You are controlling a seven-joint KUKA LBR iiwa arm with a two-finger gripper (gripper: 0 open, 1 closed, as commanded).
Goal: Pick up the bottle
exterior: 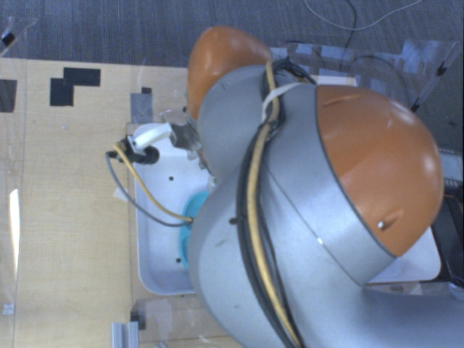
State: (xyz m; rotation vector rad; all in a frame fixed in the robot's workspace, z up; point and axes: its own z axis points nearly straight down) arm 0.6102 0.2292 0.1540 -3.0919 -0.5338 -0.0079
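The grey arm with its orange band (221, 56) fills most of the camera view and hangs over the left white bin (156, 267). From under the arm's left side a grey metal part of the gripper (185, 135) sticks out over the bin's far end. A white connector (148, 135) with a black and yellow cable sits beside it. A curved light-blue edge (190, 212) peeks out from beneath the arm in the middle of the bin. I cannot tell whether it belongs to the bottle, since the arm hides the rest.
The bare wooden bench (65, 216) lies left of the bin, with black tape marks (72, 84) at its far edge. A looping cable (156, 212) hangs over the bin floor. Dark carpet (145, 13) runs along the top.
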